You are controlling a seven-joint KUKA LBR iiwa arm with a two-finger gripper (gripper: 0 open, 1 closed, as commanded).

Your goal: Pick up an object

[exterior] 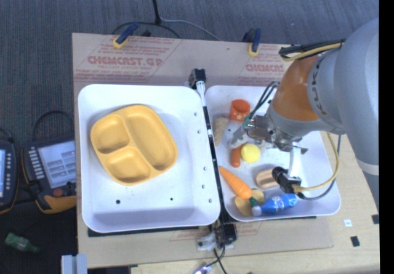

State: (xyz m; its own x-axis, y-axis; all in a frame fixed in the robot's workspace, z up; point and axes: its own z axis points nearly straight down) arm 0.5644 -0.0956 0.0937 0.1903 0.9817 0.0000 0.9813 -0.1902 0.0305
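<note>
the arm reaches in over the right bin (329,205), and its pincer (245,130) hangs low among the toys there; whether its fingers are spread or closed cannot be told, and nothing is seen held between them. taking the yellow ball (250,153) as the landmark: the pincer sits just above and left of it, an orange cup (239,108) lies farther up, a small red-orange piece (236,157) touches or nearly touches the ball's left side, a carrot (236,183) slants below and left of it, a tan block (266,177) lies below and right, and a blue bottle (276,204) rests lowest, near the bin's front rim. far left of the ball, the left bin (92,211) holds a yellow divided plate (133,143). both bins rest on the tabletop (123,60).
</note>
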